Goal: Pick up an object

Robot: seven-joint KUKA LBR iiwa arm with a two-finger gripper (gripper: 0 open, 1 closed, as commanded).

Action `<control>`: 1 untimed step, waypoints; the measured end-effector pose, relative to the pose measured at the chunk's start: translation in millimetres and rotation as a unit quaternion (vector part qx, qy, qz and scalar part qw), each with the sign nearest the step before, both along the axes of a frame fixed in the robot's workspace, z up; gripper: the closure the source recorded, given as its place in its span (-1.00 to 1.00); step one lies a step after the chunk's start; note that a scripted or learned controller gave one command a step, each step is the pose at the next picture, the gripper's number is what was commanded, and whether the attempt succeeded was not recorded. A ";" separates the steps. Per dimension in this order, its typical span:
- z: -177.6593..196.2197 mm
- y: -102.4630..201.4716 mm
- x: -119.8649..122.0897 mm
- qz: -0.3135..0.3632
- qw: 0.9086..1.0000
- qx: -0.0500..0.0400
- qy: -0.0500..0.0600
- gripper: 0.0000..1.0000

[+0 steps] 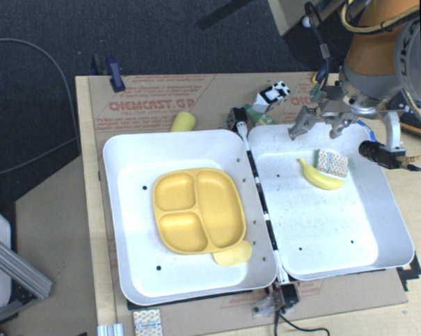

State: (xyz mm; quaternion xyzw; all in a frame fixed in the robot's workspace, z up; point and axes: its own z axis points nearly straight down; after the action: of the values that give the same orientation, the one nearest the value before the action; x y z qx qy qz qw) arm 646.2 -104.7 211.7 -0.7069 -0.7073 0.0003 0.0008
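From my station I saw the jaws (320, 121) spread apart, pinching nothing, hovering over the back edge of the right bin (367, 244). Just in front of them lay one banana (319, 177), touching one small patterned block (332, 163). The left bin (125, 202) held one yellow divided plate (198, 210) with one pale yellow piece (234, 254) against its near rim. One yellow cylinder (183, 121) lay on the counter (90, 120) behind that bin.

Two bins sit side by side on the table (94, 224). The left bin (125, 202) holds a tray (198, 210) overlapping a lid (234, 254) at its near edge. In the right bin (352, 220), a banana (318, 176) touches a sponge (332, 163) near the far wall, below the tool (318, 123).
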 end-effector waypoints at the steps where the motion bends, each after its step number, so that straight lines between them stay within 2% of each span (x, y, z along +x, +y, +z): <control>1: -77.5 -58.9 -19.0 0.000 1.000 0.000 0.001 -1.00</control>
State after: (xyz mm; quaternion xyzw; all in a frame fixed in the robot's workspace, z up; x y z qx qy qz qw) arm 627.2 -163.6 134.2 -0.7072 -0.7070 0.0010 0.0012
